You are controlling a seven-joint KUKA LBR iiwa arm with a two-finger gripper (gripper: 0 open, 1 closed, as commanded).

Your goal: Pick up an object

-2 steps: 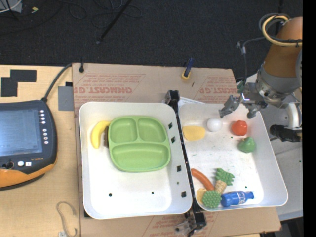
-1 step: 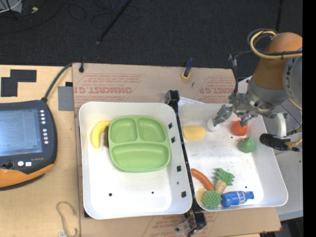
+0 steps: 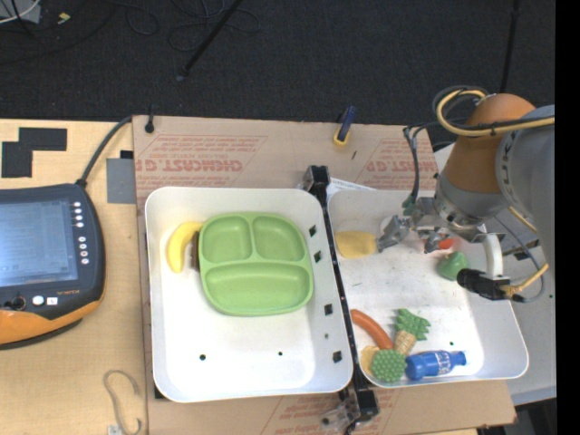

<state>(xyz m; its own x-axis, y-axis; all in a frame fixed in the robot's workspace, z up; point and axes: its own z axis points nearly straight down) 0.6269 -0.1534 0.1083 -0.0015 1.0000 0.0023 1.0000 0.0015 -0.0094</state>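
Observation:
My gripper (image 3: pixel 396 233) hangs low over the right bin (image 3: pixel 507 352), in its upper middle. Just left of it, close by, a pale yellow lump (image 3: pixel 355 244) lies on the bin floor. To the gripper's right sits a small green toy (image 3: pixel 451 265) with a red bit (image 3: pixel 441 243) above it, partly hidden by the wrist. At the bin's front lie an orange carrot (image 3: pixel 370 327), a corn cob with green leaves (image 3: pixel 409 329), a round green knobbly piece (image 3: pixel 388 365) and a blue bottle (image 3: pixel 436 363). I see nothing between the gripper's tips.
The left bin (image 3: pixel 236 361) holds a green divided plate (image 3: pixel 255 264) with a banana (image 3: pixel 179 245) at its left edge. A black divider (image 3: pixel 331 270) runs between the bins. A tablet-like pendant (image 3: pixel 41 252) lies at far left. Cables (image 3: pixel 521 284) trail from the wrist.

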